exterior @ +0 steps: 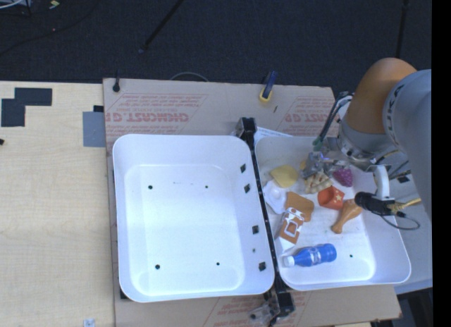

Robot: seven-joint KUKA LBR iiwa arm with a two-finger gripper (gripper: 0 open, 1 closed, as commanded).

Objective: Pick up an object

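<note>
The right bin (384, 266) holds several small objects. A yellow block (285, 175) lies near its left wall, with an orange-and-white carton (294, 218) below it. A blue bottle (310, 255) lies on its side near the front. A red piece (330, 196), a purple piece (343, 176) and a tan drumstick-shaped toy (345, 215) sit toward the right. My gripper (319, 162) hangs low over the back of this bin, right above a beige object (318, 179) that it partly hides.
The left bin (134, 262) stands beside the right one, with a black clamp strip (255, 206) between them. The grey arm with its orange band (377, 100) covers the right bin's back right corner. A blue-and-yellow clip (268, 87) lies on the cardboard behind the bins.
</note>
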